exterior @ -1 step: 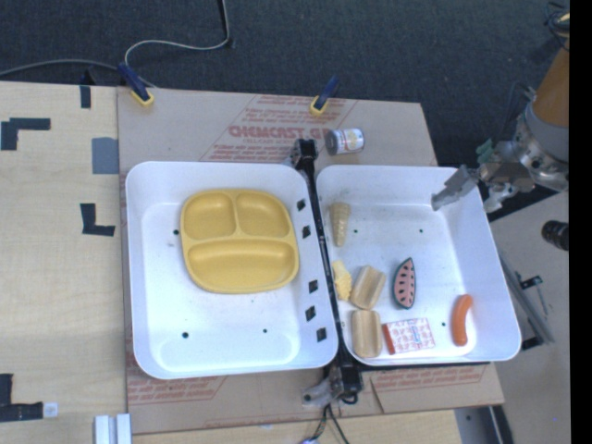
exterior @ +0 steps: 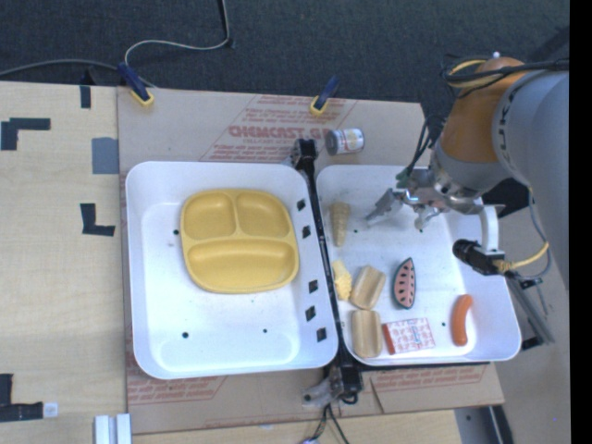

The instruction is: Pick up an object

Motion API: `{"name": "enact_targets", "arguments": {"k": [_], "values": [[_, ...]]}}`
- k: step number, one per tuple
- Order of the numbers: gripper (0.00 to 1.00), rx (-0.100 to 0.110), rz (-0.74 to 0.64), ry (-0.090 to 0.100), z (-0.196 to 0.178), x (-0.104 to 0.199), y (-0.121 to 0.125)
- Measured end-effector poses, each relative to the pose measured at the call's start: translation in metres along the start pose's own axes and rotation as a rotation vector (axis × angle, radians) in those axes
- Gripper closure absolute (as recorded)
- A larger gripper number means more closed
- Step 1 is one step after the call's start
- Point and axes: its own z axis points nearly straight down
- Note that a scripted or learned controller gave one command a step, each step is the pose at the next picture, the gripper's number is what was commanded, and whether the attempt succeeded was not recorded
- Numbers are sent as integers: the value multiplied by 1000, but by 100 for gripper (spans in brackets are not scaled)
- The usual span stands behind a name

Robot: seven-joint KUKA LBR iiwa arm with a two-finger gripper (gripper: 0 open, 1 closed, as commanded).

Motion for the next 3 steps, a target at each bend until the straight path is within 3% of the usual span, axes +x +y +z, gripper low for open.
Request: {"name": "enact_targets", "arguments": {"k": [1,2,3], "values": [[0,-6,0,-3,49,25,1],[0,-12,3,-8,49,39,-16],[0,-4,-1,-5,50,26,48]]}}
